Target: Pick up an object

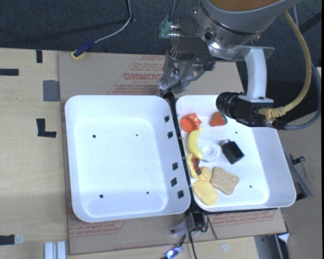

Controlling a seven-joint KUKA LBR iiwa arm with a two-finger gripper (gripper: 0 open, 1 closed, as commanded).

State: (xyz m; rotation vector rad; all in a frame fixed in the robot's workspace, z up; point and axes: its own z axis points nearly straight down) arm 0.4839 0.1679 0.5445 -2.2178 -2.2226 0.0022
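My gripper hangs over the far end of the ridge between the two bins, fingers pointing down with nothing seen between them. In the right bin lie an orange piece, a red piece, a yellow banana, a small white cup, a black block, a tan cracker and a pale yellow piece. All of them sit nearer the camera than the gripper, to its right.
The left bin lies beside the right one on a cardboard sheet. A black camera mount and a yellow hose hang from the arm over the right bin's far edge. A cable with a blue-and-yellow clip lies at the back.
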